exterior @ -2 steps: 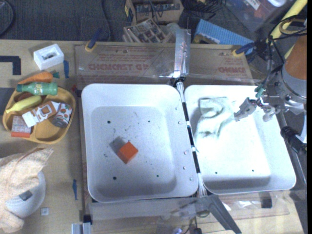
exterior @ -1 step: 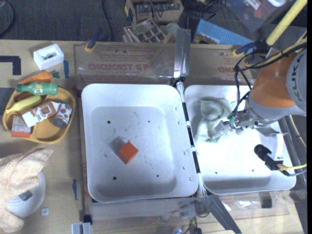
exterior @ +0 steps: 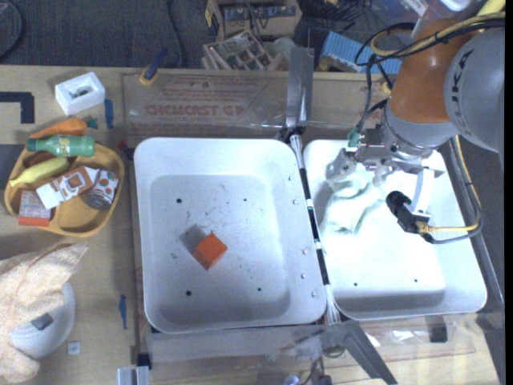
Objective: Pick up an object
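On the far left of the bench [exterior: 120, 311] stands a yellow bowl [exterior: 80, 219] with toy food and small packets, which is not part of the work. Next comes the left bin [exterior: 160, 167], and in it lies an orange block [exterior: 212, 251] with a small grey piece touching its upper left side; both rest near the middle of the floor, well apart from the arm. Then comes the right bin [exterior: 457, 295], where a pale, soft cloth [exterior: 353, 203] lies crumpled in the upper left part, close to the wall between the two bins. The tool [exterior: 370, 160] hangs just above this cloth, at its upper edge, and it seems to touch the cloth or nearly touch it. I judge that the step in hand is the reach for the cloth, with no lift yet. The next move, I think, calls for closing on a raised fold and then rising straight. Whether the tool is open or closed, and whether it has some cloth in it, I cannot tell, because the wrist and a black cable [exterior: 405, 211] cover that place and the white cloth is hard to separate from the white bin.
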Robot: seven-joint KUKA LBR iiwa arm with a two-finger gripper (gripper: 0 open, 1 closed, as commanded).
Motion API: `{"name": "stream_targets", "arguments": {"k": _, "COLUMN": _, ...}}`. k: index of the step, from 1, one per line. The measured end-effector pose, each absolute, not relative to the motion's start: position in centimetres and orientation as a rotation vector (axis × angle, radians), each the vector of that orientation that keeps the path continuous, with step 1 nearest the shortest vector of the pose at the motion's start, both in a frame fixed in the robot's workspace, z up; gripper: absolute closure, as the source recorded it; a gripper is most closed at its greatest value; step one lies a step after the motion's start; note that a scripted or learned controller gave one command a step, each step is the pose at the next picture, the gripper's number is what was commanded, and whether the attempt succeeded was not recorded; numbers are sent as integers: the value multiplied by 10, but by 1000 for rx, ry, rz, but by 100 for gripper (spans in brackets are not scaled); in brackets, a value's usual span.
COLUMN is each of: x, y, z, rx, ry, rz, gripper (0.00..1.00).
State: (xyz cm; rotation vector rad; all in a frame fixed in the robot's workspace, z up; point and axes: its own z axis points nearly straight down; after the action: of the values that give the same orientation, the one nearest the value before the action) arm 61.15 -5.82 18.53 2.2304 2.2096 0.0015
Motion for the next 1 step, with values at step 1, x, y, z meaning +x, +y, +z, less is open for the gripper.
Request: {"name": "stream_targets", "arguments": {"k": 1, "x": 649, "y": -111, "z": 89, "rx": 2251, "ry": 2180, "rz": 8, "gripper": 0}}
